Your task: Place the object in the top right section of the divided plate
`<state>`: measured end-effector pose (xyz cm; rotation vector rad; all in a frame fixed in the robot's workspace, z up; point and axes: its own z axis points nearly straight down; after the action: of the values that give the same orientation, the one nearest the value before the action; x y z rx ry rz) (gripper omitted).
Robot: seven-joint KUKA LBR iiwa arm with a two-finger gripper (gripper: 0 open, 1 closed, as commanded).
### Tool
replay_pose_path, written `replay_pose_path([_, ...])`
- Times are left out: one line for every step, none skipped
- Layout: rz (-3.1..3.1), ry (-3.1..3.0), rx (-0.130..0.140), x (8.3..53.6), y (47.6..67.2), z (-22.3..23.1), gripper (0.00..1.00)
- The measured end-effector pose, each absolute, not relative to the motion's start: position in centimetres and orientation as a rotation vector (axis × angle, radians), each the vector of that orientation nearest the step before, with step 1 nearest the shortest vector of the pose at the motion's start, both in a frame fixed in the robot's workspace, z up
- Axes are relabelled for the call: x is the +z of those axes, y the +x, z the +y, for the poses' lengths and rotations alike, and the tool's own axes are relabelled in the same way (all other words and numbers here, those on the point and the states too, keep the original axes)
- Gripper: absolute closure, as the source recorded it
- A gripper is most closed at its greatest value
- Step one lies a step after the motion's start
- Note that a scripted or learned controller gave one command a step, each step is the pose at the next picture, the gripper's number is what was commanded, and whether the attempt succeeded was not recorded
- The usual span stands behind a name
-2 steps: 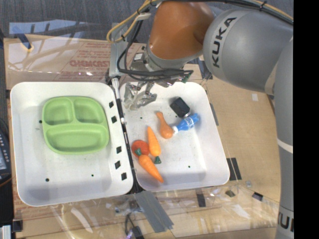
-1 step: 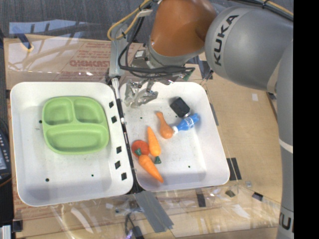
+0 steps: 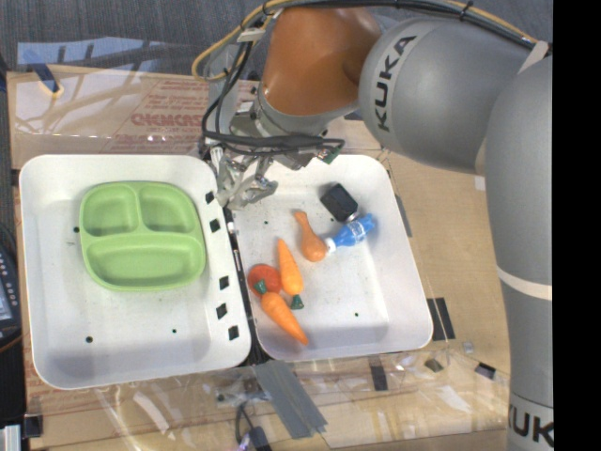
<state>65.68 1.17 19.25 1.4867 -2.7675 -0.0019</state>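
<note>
The green divided plate lies in the left white bin, toward that bin's 12 o'clock side, with two small sections at its far edge and one long section nearer the camera. All three sections are bare.

The arm reaches in from 3 o'clock, and its gripper hangs over the 10 o'clock corner of the right white bin, just beside the wall where the two bins meet. Whether the jaws are open or closed cannot be told; nothing is seen between them.

In the right bin, a black block lies near 12 o'clock, with a blue piece just at its 5 o'clock. An orange gourd-shaped toy touches the blue piece on its 9 o'clock side. Toward 7 o'clock sit a red tomato-like toy, one carrot just beside it, and a second carrot below them, close to the bin's near-left corner. The bins rest on a bench covered with brown cardboard.
</note>
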Motion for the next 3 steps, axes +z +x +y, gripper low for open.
replay_pose_path([-2.770,1.489,-0.001,20.4,65.8,1.2,1.00])
replay_pose_path([-2.771,1.492,-0.001,21.5,65.9,1.3,1.00])
replay_pose_path([-2.773,1.496,0.000,22.6,66.0,1.3,1.00])
